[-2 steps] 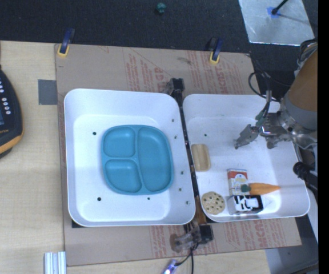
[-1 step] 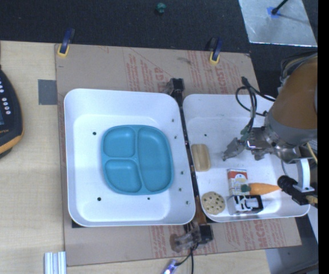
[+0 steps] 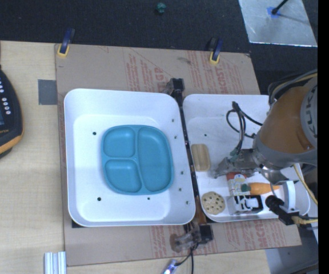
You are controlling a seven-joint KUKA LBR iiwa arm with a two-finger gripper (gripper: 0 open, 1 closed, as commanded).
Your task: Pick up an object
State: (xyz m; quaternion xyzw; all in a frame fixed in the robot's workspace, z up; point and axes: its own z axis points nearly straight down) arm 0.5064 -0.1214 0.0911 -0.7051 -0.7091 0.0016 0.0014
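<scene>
Reaching into the right bin [image 3: 210, 104], the gripper [image 3: 233, 165] hovers mid-bin; its state cannot be told. A tan block [image 3: 200, 156] lies by the bin's left wall, a perforated disc [image 3: 212, 202] near its front-left corner. The left bin [image 3: 79, 153] holds a blue divided plate [image 3: 136, 158].

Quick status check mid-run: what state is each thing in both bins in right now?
Blue divided plate: flat, upright, in left bin.
Tan block: lying by right bin's left wall.
Round cracker-like disc: flat, front-left corner of right bin.
Orange item: lying on its side under the arm.
Gripper: low in right bin; grasp unclear.
</scene>
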